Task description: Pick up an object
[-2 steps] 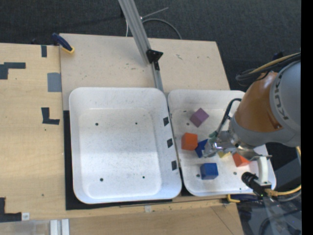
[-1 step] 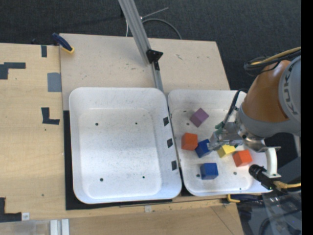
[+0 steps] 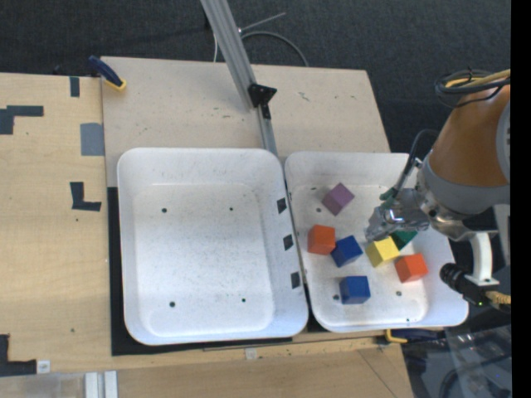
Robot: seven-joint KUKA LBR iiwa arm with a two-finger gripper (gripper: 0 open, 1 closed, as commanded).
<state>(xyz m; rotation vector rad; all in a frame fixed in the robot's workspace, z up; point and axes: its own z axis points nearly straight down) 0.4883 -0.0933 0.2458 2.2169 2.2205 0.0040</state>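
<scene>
This looks like a robotics lab or test room. A plywood bench (image 3: pixel 207 98) carries two shallow white bins: the left bin (image 3: pixel 199 247) and the right bin (image 3: pixel 365 313), side by side on a black mat (image 3: pixel 116 305). Bits of dark tape (image 3: pixel 79 196) mark the bench's left side. A metal pole (image 3: pixel 228 36) slants in from the top edge. A grey and orange robot arm (image 3: pixel 469 152) reaches over the right bin, where small coloured blocks (image 3: pixel 355 288) lie like test pieces. Loose cables (image 3: pixel 274 36) trail across dark carpet (image 3: pixel 398 23) beyond the far edge
</scene>
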